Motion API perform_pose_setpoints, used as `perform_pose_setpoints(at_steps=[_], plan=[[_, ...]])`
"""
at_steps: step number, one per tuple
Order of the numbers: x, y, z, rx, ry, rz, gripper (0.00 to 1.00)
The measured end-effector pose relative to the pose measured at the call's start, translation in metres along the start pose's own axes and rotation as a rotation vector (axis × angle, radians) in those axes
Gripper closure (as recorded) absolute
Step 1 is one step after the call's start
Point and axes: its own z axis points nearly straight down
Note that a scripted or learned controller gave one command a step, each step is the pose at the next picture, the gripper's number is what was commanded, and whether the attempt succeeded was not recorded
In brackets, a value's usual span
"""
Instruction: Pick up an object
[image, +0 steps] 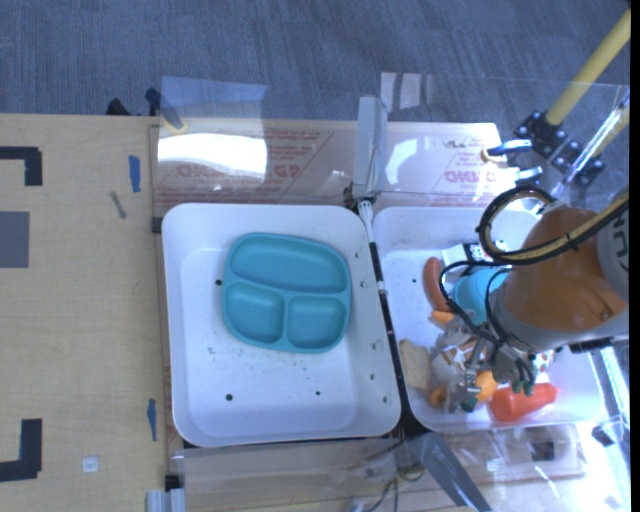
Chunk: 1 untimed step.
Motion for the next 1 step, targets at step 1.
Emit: perform_pose_setpoints(at_steps=[1], plan=[[-0.0027,0.0007,-0.0125,-0.001,-0.005,-0.001,1.0]])
